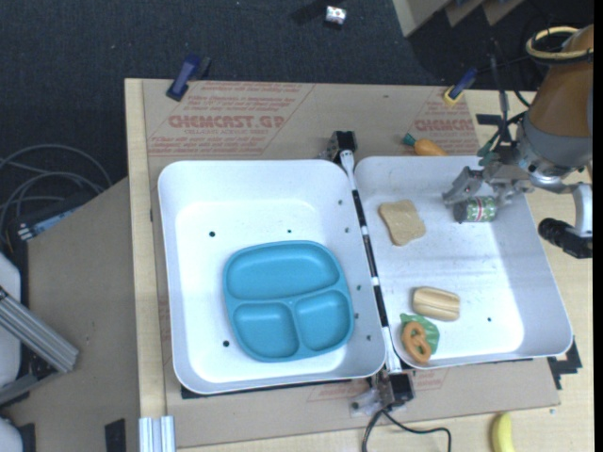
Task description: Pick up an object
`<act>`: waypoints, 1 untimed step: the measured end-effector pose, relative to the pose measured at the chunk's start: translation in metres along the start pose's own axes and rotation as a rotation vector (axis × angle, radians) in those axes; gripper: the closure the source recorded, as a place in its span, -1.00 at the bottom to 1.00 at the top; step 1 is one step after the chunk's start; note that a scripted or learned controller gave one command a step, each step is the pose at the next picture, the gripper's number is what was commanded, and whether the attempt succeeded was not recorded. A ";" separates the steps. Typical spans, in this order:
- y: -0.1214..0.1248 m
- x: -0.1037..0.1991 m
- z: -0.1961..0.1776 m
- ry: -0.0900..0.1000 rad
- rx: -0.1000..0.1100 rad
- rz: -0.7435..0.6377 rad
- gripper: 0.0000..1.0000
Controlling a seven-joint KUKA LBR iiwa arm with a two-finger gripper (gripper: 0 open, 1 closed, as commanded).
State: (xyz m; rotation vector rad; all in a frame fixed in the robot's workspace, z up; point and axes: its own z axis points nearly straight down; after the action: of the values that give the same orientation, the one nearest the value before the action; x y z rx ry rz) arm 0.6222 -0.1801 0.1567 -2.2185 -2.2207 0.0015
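Observation:
The right bin [528, 281] holds several items. A tan bread-like slice [402, 222] lies near its left wall. A tan bun [436, 303] and a green and orange toy [417, 337] lie towards the front. A small greenish can [479, 212] lies on its side in the back part of the bin. My gripper [474, 194] hangs right over that can, touching or nearly touching it. The grey arm with its orange band [565, 88] comes in from the upper right.
The left bin [188, 205] holds a blue divided plate [286, 298]. A small orange object [426, 145] lies on the board behind the right bin. Blue clips [186, 75] sit at the board's back edge. A yellow object [502, 433] lies at the front right.

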 end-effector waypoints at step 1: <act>0.027 -0.023 0.047 -0.010 -0.024 -0.002 -1.00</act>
State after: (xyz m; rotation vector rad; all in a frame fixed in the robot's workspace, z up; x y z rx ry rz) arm 0.6490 -0.2028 0.1095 -2.2328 -2.2395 -0.0143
